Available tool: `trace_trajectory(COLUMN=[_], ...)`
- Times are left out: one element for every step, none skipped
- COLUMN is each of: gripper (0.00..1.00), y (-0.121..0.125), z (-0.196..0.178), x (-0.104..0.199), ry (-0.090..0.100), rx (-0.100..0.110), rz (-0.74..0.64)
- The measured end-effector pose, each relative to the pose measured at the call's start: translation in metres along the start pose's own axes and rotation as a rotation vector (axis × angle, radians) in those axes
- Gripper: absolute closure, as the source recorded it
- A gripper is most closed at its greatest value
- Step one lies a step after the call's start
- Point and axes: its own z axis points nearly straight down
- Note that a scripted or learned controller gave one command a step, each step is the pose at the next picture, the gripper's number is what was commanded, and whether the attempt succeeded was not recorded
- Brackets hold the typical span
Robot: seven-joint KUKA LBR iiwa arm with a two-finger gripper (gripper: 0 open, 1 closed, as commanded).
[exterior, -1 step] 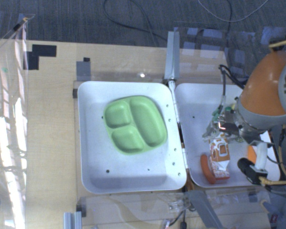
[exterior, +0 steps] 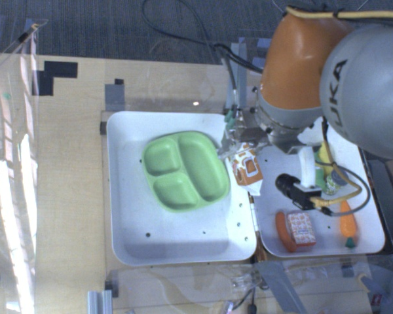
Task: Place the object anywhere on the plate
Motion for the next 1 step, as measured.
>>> trace_trajectory(gripper=[0.00], y=[0.0000], z=[0.0000], x=[-0.0001], ry=[0.000], rx=[0.000], rz=[0.000])
